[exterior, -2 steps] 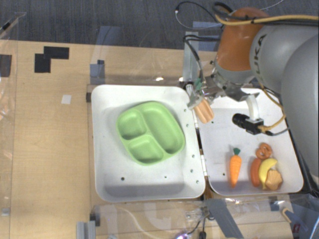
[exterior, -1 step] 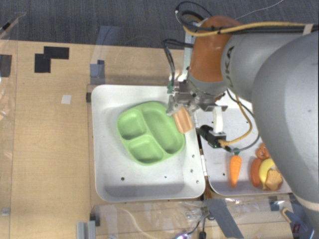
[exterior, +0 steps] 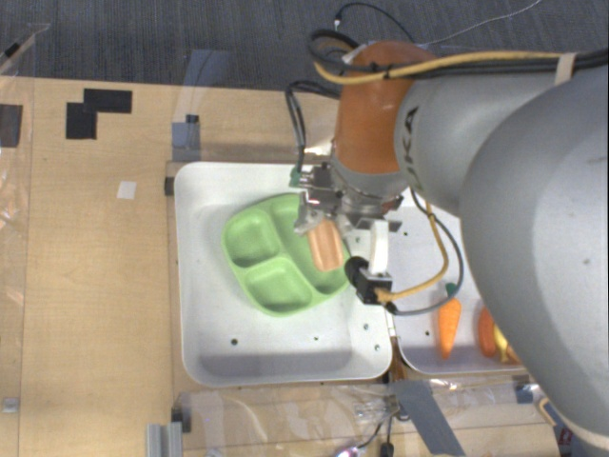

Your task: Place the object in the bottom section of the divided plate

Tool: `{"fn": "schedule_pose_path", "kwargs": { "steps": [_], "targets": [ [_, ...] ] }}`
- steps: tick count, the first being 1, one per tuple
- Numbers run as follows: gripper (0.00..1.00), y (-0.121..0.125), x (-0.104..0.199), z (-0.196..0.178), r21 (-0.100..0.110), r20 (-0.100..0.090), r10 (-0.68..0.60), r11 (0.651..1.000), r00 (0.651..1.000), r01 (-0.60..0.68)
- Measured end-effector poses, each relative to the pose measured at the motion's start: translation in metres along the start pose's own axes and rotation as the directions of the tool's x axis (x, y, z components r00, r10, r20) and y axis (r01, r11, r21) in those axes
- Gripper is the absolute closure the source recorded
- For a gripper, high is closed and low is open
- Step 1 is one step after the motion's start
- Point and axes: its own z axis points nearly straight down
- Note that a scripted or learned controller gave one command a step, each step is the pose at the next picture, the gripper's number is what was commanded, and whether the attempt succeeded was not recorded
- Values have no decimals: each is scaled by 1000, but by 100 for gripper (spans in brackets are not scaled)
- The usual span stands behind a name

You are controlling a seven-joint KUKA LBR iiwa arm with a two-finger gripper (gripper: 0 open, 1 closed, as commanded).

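A green divided plate (exterior: 268,253) lies in the left white bin (exterior: 276,350), with two sections on its left and bottom and one on its right. My gripper (exterior: 328,228) hangs over the plate's right section. It is shut on a pinkish-tan sausage-shaped object (exterior: 325,249), whose upper end sits between the fingers and whose lower end points down toward the plate's right rim. The object hides part of that rim. The bottom section (exterior: 278,287) holds nothing.
The right bin (exterior: 419,355) holds an orange carrot (exterior: 447,327) and a second orange item (exterior: 491,337), partly hidden by the arm. A yellow cable and a black fitting (exterior: 363,280) hang beside the gripper. The big grey arm covers the right side.
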Motion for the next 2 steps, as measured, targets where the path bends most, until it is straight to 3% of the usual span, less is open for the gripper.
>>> {"fn": "schedule_pose_path", "kwargs": {
  "steps": [1, 2],
  "targets": [
    [0, 0, 0, 0, 0, 0, 0, 1000, 1000, 0],
    [100, 1, 1, -8, 2, 0, -6, 1000, 1000, 6]
  ]
}}
